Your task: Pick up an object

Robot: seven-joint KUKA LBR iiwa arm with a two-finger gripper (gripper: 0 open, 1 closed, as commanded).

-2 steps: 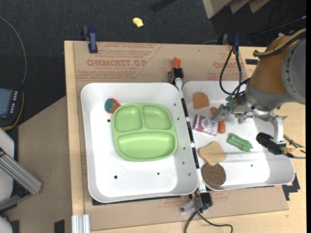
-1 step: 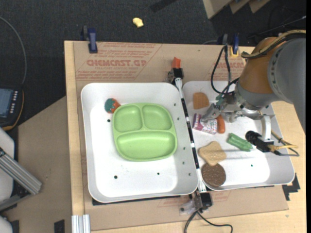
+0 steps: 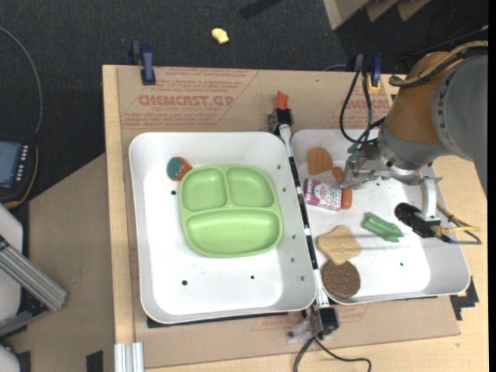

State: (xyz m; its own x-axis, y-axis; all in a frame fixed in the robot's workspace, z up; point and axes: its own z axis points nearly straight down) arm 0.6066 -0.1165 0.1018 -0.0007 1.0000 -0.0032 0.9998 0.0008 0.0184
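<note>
My gripper (image 3: 355, 170) hangs low over the back of the right bin (image 3: 442, 277), below the orange wrist band. Just to its left lies an orange-brown piece (image 3: 318, 161). A pink and white packet (image 3: 323, 196) and a small orange-red item (image 3: 346, 198) lie right in front of it. A green object (image 3: 382, 226), a tan toast slice (image 3: 339, 244) and a round brown cookie (image 3: 341, 278) lie nearer the front. I see nothing held in the gripper.
The left bin (image 3: 155, 270) holds a green divided plate (image 3: 229, 209) and a small red and green ball (image 3: 179, 167) at its back left corner. A black part (image 3: 415, 219) juts from the arm over the right bin. Clamps and cables sit along the bins' shared wall.
</note>
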